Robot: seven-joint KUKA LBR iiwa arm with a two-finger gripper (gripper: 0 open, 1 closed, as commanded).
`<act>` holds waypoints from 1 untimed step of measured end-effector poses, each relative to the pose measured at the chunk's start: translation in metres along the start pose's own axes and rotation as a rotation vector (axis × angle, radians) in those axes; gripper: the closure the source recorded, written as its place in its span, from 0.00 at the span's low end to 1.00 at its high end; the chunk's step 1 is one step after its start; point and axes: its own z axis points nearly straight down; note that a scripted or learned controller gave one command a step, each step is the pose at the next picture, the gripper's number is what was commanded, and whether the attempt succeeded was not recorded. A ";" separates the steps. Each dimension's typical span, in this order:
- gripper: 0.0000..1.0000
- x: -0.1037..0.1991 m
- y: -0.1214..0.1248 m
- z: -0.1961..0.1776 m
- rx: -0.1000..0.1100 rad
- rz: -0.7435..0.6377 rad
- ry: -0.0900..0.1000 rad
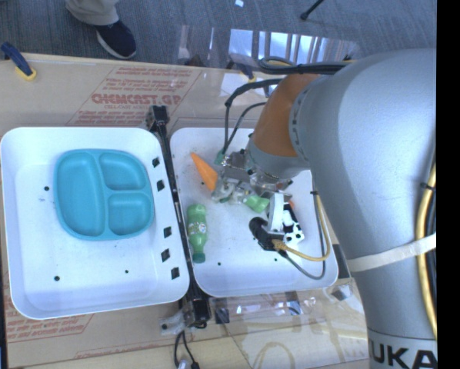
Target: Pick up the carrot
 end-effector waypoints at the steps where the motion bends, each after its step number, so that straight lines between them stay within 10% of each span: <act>1: 1.00 0.060 -0.086 -0.092 -0.015 -0.069 0.005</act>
